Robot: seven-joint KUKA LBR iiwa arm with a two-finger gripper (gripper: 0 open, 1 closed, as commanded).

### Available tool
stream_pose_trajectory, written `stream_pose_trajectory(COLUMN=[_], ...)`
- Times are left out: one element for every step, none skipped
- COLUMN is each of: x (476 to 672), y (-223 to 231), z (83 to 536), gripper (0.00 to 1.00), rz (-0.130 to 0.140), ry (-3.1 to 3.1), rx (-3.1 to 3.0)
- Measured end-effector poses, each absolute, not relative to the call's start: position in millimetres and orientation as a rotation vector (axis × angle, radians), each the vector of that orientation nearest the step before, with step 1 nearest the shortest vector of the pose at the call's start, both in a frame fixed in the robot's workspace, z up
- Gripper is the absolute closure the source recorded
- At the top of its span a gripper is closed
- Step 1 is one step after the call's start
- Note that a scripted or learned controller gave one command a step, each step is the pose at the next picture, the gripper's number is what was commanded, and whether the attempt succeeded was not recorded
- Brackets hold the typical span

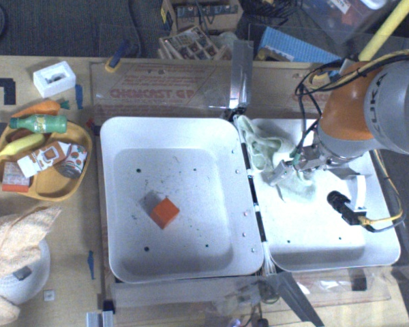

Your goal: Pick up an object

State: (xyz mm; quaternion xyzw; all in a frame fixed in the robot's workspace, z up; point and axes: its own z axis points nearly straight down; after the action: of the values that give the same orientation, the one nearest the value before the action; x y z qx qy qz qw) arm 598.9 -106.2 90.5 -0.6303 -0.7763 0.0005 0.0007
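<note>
On the bench's two white bins, we see the orange block [165, 212] lying alone in the left bin [123, 142], and we judge it light, stiff and easiest pinched across opposite flat faces, while the gripper [281, 174] hovers low over the right bin [368, 251] beside a pale crumpled cloth [262, 148], its state impossible for us to tell.

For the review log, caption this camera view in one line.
KUKA arm's gripper low over the pale green cloth in the right bin; orange block lies in the left bin.

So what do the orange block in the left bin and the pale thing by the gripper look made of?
Orange block: seems rigid, matte, maybe wood or foam; crisp edges and flat faces. Pale thing: looks like soft cloth, crumpled into folds. It lies beside the gripper.
</note>
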Motion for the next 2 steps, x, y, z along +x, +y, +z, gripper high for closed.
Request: stream_pose_trajectory(x=[599.8, 599.8], y=[-110.3, -110.2], z=[98.9, 98.8], gripper=[1.00, 0.00], rz=[0.003, 0.003], ry=[-2.434, -2.434], rx=[-1.989, -1.989])
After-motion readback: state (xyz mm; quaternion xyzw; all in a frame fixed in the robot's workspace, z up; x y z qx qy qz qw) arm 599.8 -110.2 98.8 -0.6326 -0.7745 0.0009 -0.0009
